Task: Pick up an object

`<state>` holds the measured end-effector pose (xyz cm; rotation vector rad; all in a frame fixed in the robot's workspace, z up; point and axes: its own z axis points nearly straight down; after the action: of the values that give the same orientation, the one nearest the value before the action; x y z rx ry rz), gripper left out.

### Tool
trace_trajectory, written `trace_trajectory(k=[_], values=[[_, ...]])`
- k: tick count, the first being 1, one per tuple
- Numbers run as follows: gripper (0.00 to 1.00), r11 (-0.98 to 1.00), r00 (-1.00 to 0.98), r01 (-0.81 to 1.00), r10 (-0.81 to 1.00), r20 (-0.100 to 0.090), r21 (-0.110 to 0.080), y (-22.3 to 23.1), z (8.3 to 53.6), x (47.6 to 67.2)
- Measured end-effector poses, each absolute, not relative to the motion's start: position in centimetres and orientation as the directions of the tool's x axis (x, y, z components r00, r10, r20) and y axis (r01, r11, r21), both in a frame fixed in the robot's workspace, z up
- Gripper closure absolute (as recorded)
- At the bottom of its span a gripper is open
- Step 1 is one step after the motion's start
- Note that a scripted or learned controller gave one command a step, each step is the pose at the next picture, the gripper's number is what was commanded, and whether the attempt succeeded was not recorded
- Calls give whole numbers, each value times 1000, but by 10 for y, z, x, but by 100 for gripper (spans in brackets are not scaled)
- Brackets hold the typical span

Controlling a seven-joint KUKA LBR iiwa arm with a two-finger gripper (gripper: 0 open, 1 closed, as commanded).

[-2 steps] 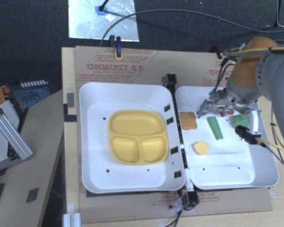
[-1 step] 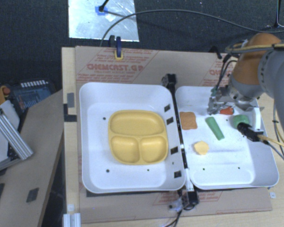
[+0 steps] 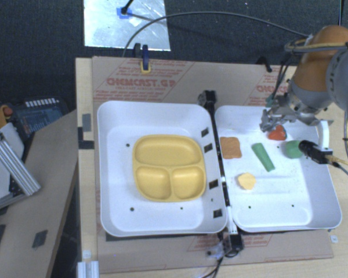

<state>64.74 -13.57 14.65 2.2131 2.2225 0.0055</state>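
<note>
Two white bins (image 3: 156,112) sit on tan cardboard (image 3: 180,77) printed with red lettering. A pale yellow divided tray (image 3: 167,167) fills the left one. In the right: a tan-brown slab (image 3: 230,147), a green stick (image 3: 263,156), a yellow lump (image 3: 246,181), a red-orange piece (image 3: 276,134), a green round piece (image 3: 292,149). The arm (image 3: 325,68) is grey with an orange band.

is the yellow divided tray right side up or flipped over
Right side up: the yellow tray lies flat in the left bin with its three hollow compartments facing upward.

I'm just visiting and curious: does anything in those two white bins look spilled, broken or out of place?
Nothing stands out. The yellow tray sits flat in the left bin. The brown piece, green stick and yellow lump lie apart in the right bin.
</note>
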Motion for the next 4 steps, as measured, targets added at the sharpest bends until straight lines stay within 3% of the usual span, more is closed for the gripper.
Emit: trace_trajectory(k=[2,3,4], values=[[100,6,-6,1000,1000,-1,7,-137,252,656],[100,9,-9,1000,1000,1,2,-82,256,645],[100,10,-10,1000,1000,3,0,-25,245,621]])
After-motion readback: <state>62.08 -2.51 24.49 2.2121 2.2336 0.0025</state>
